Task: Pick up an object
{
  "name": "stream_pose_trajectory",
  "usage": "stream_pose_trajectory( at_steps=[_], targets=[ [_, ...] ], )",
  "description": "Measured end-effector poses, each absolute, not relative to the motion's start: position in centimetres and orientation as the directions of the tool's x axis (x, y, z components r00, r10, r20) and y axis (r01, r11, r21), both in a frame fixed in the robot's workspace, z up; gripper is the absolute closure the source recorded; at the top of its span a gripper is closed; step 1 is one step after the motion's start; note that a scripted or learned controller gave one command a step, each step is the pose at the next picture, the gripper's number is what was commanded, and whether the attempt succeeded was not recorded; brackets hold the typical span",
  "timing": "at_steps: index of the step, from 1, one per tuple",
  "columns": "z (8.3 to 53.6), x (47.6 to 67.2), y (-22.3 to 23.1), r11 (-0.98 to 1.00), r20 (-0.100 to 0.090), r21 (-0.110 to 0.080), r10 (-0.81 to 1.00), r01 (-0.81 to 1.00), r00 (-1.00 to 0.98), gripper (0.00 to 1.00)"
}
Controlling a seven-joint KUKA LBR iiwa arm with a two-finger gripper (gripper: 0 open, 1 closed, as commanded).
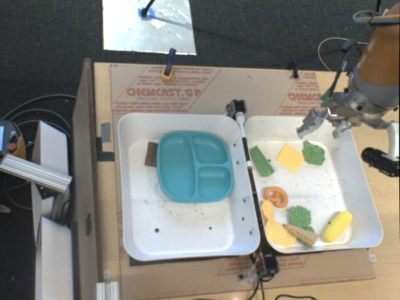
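Nothing is lifted yet: we see the claw (325,122) open and empty at the right bin's (369,220) one o'clock, above the toys.

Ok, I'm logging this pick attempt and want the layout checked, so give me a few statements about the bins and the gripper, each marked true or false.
1. The teal divided plate lies in the left bin. True.
2. The gripper holds the yellow square piece. False: nothing sits between its fingers, and the yellow square piece lies on the floor of the right bin.
3. The green stick lies in the right bin near the divider. True.
4. The corn cob is on the teal divided plate. False: it lies in the right bin's near right corner.
5. The pretzel lies in the right bin. True.
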State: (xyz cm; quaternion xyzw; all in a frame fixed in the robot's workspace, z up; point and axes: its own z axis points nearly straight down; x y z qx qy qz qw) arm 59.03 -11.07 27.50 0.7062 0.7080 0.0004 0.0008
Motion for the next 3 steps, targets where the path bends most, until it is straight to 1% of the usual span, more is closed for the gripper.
stream_pose_trajectory(
  at_steps=[1,2,3],
  targets=[
    [20.1,64.1,-17.0,0.0,-0.003,0.007,1.0,1.0,0.0,0.0],
    [9.4,64.9,-20.2,0.0,-0.002,0.002,1.0,1.0,0.0,0.0],
    [10.8,65.0,-20.1,0.002,-0.002,0.006,1.0,1.0,-0.002,1.0]
  ],
)
